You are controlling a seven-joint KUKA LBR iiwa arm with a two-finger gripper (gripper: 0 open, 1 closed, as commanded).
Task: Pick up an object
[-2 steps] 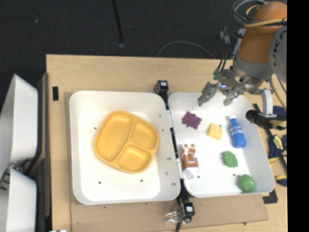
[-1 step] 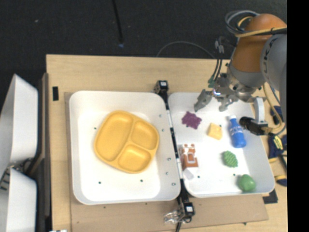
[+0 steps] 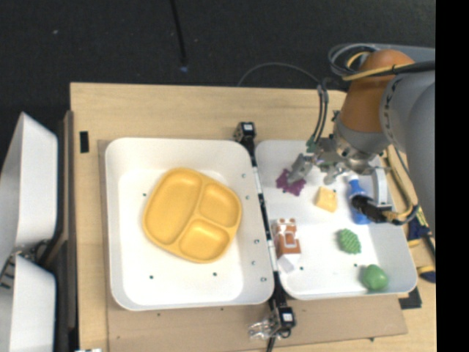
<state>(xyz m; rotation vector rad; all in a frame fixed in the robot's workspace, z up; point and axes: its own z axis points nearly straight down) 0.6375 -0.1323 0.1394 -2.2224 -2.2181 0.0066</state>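
Camera view, looking down at a slant, has the pincer (image 3: pixel 316 169) low over the far part of the right bin (image 3: pixel 388 281), its fingers spread apart with nothing between them. A purple piece (image 3: pixel 291 182) lies just beside its left finger, and a yellow block (image 3: pixel 327 199) sits near, toward the front. Either could be the pick — the purple one is closest. To do it well, I judge the arm should centre the open fingers over one item alone, drop straight, and close only once both fingers straddle it — the bin's wall is near enough to foul a finger.
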